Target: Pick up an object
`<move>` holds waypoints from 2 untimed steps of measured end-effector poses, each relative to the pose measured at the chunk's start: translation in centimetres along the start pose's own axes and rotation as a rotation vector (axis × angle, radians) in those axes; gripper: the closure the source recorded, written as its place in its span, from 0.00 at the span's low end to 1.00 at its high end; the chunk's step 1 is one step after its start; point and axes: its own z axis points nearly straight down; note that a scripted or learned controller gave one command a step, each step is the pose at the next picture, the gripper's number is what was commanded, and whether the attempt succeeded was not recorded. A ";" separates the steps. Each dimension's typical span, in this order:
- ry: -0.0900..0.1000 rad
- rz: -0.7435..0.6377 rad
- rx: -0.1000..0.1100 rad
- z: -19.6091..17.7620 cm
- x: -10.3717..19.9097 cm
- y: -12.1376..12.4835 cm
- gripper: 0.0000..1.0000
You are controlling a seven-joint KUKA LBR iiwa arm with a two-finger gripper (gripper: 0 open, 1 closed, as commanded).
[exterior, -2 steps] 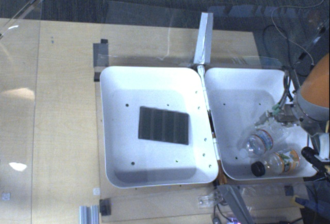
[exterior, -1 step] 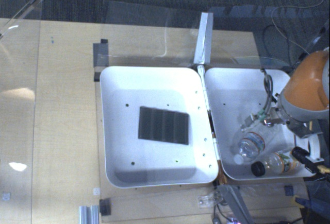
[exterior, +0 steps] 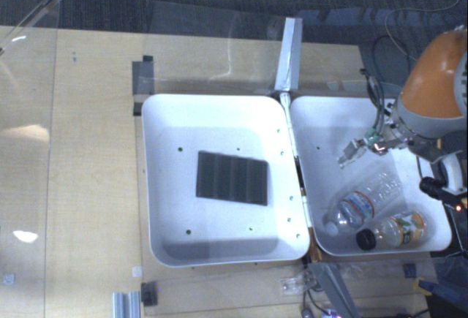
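Camera view: the claw (exterior: 356, 149) hangs over the right bin (exterior: 314, 126), its fingers slightly apart, holding and touching nothing. Two plastic bottles lie below it toward the bin's near wall: a clear bottle (exterior: 360, 205) angled up toward the claw, and a black-capped bottle (exterior: 391, 232) just beside it, near the corner.

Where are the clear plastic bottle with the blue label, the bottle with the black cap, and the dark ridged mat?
Clear plastic bottle with blue label (exterior: 360, 205): camera view, on its label.
Bottle with black cap (exterior: 393, 230): camera view, on its body.
Dark ridged rectangular mat (exterior: 232, 178): camera view, at its middle.
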 end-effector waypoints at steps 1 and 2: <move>0.001 -0.216 0.001 -0.4 1.4 -1.2 0.00; -0.004 -0.327 -0.007 6.8 1.2 -4.5 0.00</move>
